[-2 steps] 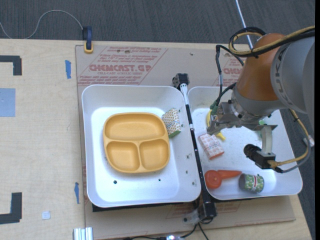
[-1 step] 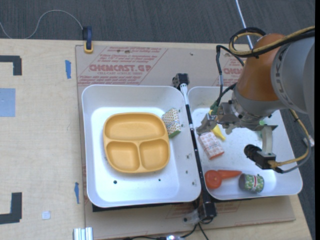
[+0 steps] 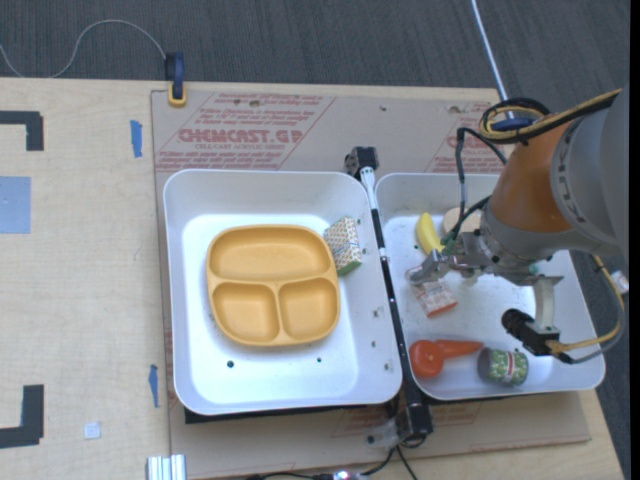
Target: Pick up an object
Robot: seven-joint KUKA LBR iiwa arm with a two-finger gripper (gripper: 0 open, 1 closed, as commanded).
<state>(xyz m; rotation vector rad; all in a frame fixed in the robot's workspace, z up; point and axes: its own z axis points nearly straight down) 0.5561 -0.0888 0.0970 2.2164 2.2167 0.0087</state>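
The tool (image 3: 432, 266) hangs low over the left part of the right bin (image 3: 590, 373), its metal fingers pointing left toward the divider between the bins. I cannot tell how far apart those fingers stand, nor whether anything sits between them. Just under and slightly near of the tool lies a small clear packet with a red-orange patch (image 3: 438, 300); whether they touch I cannot say. Just far of the tool a yellow banana-like piece (image 3: 428, 232) lies against the bin floor, with a pale round thing (image 3: 456, 218) beside it, partly hidden by the arm. Toward the near edge of this bin rest an orange scoop-shaped toy (image 3: 438, 354) and, to its right, a small green and white can (image 3: 503, 365) on its side. The left bin (image 3: 190, 268) holds a yellow divided plate (image 3: 272, 284), and a small patterned box (image 3: 343, 240) leans at the plate's far right corner. Both bins sit on the surface (image 3: 70, 298).
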